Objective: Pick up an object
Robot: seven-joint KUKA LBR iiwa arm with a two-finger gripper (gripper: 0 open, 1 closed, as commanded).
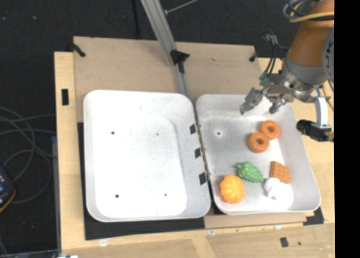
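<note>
Two shallow white bins are borne side by side on the desk (225, 66); the left bin (95, 155) is seen at nine o'clock and the right bin (301, 155) at three o'clock. The candidate objects are all gathered in the right bin: two orange rings (264, 136) touching each other near its centre, a green piece (250, 171), an orange pumpkin-like toy (232, 189), a waffle-like piece (279, 172) and a white piece (274, 188) towards five o'clock. The gripper (263, 102) is held over the bin's far edge, at about twelve o'clock from the rings; its jaws are seen spread apart, with nothing between them. For the grasp to be made well, the jaws would best be brought towards six o'clock, centred over one ring, and lowered squarely so that the neighbouring ring is not nudged aside.
</note>
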